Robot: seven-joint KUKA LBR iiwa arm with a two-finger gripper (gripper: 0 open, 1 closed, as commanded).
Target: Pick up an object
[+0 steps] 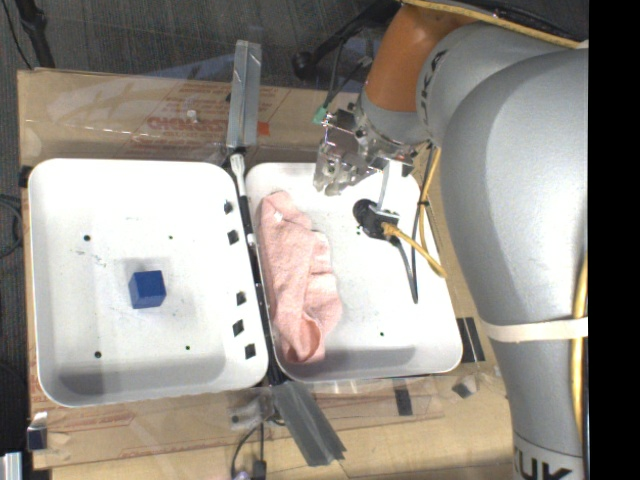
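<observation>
Gripper (pixel 338 176), fingers slightly parted and gripping nothing, hovers just beyond the cloth's (pixel 298 278) far end; cloth lies in the right bin (pixel 420 353), long axis along the divider

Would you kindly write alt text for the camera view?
The grey arm's end effector hovers over the right bin's far edge, above a crumpled pink cloth lying along its left side. A blue cube sits in the left bin.

Dark carpeted floor (pixel 150 13) lies beyond a brown cardboard-covered bench (pixel 130 108).
</observation>
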